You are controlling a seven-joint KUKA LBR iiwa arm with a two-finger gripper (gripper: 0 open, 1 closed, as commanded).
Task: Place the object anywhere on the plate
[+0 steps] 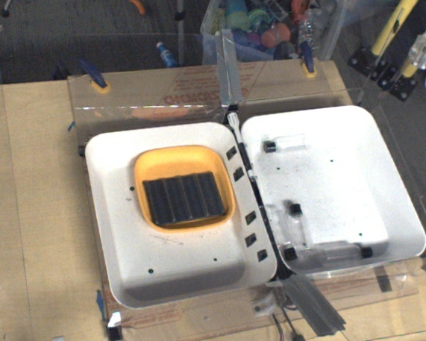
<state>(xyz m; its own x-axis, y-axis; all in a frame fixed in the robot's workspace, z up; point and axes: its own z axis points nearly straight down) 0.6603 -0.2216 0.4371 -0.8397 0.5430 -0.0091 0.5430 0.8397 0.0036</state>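
the dark ribbed slab (184,199) lies flat on the yellow plate (147,167), roughly centred, its edges inside the plate's raised rim on all sides. it rests level, with nothing touching it from above, so i judge the placing done: it sits where the task wants it, and the rim should stop it from sliding off. the plate lies in the middle of the left bin (118,235), well apart from the bin's walls, which gives room to come down on it from above. the right bin (362,166), touching the left one along the centre divider, holds a few clear pieces with small black parts (292,211), near its left and front walls; i cannot tell what they are. how far open my fingers are, and whether they have hold of anything, i cannot tell. both bins rest on the wooden tabletop (23,222), and a clear tub of coloured toys (272,10) stands behind them.
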